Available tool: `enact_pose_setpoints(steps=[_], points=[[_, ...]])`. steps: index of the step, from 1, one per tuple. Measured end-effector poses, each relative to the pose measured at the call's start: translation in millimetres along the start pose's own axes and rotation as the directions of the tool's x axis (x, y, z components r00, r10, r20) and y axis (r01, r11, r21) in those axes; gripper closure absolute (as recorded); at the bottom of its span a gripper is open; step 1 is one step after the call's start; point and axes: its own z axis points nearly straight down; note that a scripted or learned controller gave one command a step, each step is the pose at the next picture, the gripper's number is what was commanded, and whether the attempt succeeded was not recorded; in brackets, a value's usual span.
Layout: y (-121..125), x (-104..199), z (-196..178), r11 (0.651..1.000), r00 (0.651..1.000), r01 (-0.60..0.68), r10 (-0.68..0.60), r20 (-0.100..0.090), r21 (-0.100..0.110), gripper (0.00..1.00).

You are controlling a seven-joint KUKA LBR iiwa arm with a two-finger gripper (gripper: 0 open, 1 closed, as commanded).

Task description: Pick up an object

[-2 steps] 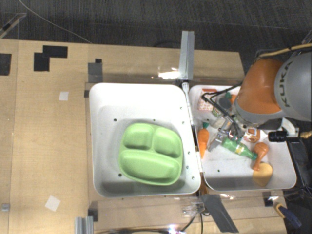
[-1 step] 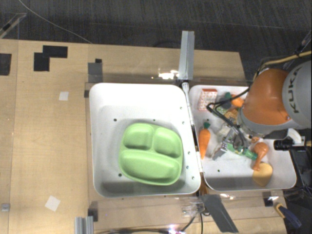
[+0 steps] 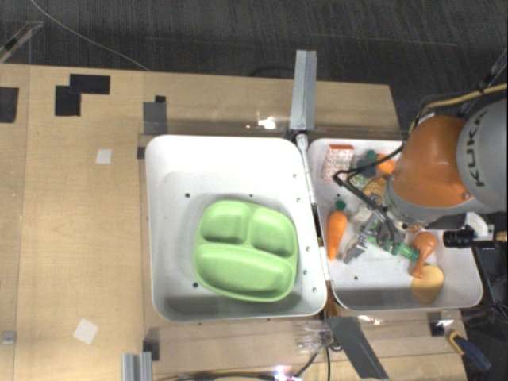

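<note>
- We see the arm (image 3: 432, 169) reaching in from the right, low over the right bin (image 3: 397, 292).
- Its fingers (image 3: 367, 240) sit among the clutter just beside the carrot (image 3: 337, 230); we cannot tell whether they are spread or pressed together.
- The carrot lies near that bin's left wall, upright in the view.
- A yellowish pear (image 3: 427, 282) rests near the bin's front right corner.
- A green divided plate (image 3: 244, 251) lies in the left bin (image 3: 171, 213) on the table (image 3: 71, 252).
</note>
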Motion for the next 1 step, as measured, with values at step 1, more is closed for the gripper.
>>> enact_pose_setpoints(steps=[1], points=[[20.9,-34.8,1.7,1.000,1.000,0.018,-0.018,-0.005,0.000,0.00]])
